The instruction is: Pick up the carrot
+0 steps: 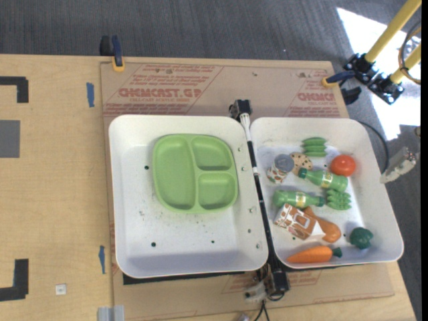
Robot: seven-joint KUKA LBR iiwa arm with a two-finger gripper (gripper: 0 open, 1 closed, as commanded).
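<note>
**Carrot waiting at the near edge of the right bin**

The carrot (311,254) is lying on its side at about six o'clock in the right bin (381,172), close against the near wall, with its orange body running roughly nine-to-three and its small green top pointing toward three o'clock. Just above it, at twelve o'clock from the carrot, a brown-and-white box-like toy (295,221) is sitting, with an orange piece (330,232) beside that; a dark green round item (360,237) is resting near the carrot's green end, at about two o'clock. Further back, green bottles (323,178) and a red tomato-like ball (343,165) are crowding the middle of the bin. The left bin (127,199) is holding a green divided plate (195,172).

Of the gripper's state I cannot tell anything from this view.

Judging by its look, the carrot is probably a light, rigid plastic toy — smooth, tapered, and likely slippery. The thick middle of the body seems the best place to take hold, with the fingers closing across its short axis, twelve to six. The near wall is leaving little room on the six o'clock side — a finger could catch the rim or nudge the carrot away.
</note>
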